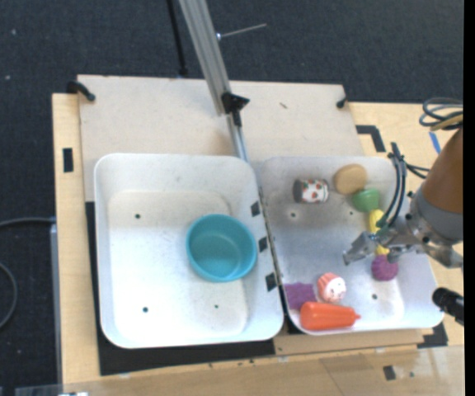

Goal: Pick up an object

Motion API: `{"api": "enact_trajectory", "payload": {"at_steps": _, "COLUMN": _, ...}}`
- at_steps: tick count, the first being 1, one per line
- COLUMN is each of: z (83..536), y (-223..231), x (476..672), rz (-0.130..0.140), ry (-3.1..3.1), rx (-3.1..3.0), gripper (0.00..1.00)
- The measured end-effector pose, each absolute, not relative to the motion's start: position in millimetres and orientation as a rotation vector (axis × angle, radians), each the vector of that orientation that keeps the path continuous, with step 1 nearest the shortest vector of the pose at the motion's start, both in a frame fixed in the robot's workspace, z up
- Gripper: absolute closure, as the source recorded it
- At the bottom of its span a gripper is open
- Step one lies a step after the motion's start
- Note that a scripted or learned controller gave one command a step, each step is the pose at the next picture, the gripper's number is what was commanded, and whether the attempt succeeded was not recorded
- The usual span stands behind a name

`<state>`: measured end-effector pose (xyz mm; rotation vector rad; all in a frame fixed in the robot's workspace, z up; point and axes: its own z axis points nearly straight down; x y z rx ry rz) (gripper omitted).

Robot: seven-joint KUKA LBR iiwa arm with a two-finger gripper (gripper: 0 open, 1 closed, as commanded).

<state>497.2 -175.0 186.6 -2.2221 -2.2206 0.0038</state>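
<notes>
Arm: you see it (444, 192) come in from the right edge of the frame, grey with an orange band, bent down over the right part of the right bin.
Gripper: it (378, 250) sits low in the right bin, right of the frame's centre, just above the purple piece.
Jaws: you cannot tell from this view how they stand; the metal parts blur together with the cables.
Purple piece: it (384, 268) lies right under the gripper, touching or nearly touching it. You cannot tell whether it is held.
Yellow piece: it (375, 219) is just above the gripper, below the green one.
Green piece: it (366, 198) lies in the upper right of the right bin, just beside the tan ball.
Tan ball: it (350, 178) rests near the bin's upper rim.
Can: small, white and red (310, 190), on its side left of the tan ball.
Carrot: orange (328, 315), along the lower rim of the right bin.
Purple block: it (299, 293) is just left of and above the carrot.
Pink ball: white and pink (331, 287), just above the carrot.
Right bin: white (303, 238), lower right of the frame.
Left bin: white (138, 246), touching the right bin.
Bowl: blue (221, 247), upright in the right half of the left bin.
</notes>
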Motion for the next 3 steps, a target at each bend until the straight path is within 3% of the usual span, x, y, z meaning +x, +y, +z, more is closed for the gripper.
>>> {"api": "enact_trajectory", "payload": {"at_steps": 2, "z": 99.9, "y": -183.2, "x": 493.4, "rz": -0.001, "ry": -2.222, "rx": -2.222, "gripper": 0.00}}
{"api": "enact_trajectory", "payload": {"at_steps": 3, "z": 112.0, "y": -184.4, "x": 495.0, "rz": -0.006, "ry": -2.220, "rx": -2.231, "gripper": 1.00}}
